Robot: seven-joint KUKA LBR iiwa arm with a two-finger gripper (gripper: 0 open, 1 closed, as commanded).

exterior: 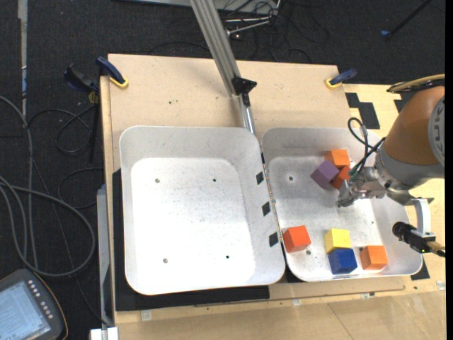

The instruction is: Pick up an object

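The right bin (297,154) holds several small blocks. A purple block (325,173) lies tilted near the bin's middle, with an orange block (340,158) touching its far side. My gripper (347,194) hangs just right of and below the purple block, low over the bin floor. A reddish-orange piece (342,178) shows between the purple block and the gripper; I cannot see whether it is held. Nearer the front lie an orange cube (296,237), a yellow cube (337,239), a blue cube (342,261) and another orange cube (373,257).
The left bin (134,190) sits beside the right one, their rims meeting at a ridge (265,190). A metal pole (219,44) slants across the back of the bench. The arm's orange band (417,129) overhangs the right bin's right rim.
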